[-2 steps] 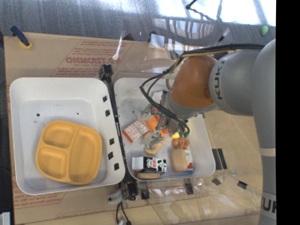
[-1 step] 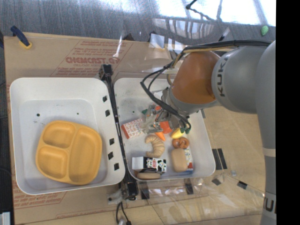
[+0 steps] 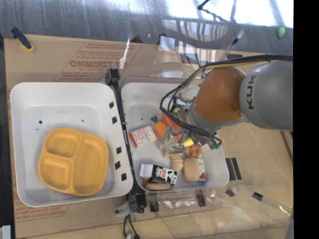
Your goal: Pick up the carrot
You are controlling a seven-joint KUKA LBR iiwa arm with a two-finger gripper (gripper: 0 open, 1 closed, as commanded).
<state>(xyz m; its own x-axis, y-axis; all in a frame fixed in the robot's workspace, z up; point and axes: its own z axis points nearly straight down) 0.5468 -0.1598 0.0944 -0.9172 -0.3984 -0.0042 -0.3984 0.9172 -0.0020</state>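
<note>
Starting on the left, we see a shallow white plastic bin (image 3: 20, 133) with a yellow plastic tray with three sections (image 3: 74, 162) lying flat in it. We think this bin is kept roomy so picked things can go there.

Next comes the second white plastic bin (image 3: 130, 103), touching the first along a black clip strip. This one holds a heap of toy food. A small pink and white printed card (image 3: 142, 135) lies near its left side. A little black and white box with a cow pattern (image 3: 164, 174) sits near the front edge, just above a brown sausage-shaped toy (image 3: 158, 186). A tan bread-shaped toy (image 3: 191, 170) lies to the right of them.

The orange toy carrot (image 3: 160, 129) lies in the middle of this bin, with more orange pieces just beside it.

The grey arm's gripper (image 3: 172, 137) hangs right over that pile, close to the carrot, we guess to grab it. The arm's body blocks our look, so we cannot tell how its jaws stand or if they hold anything.
</note>
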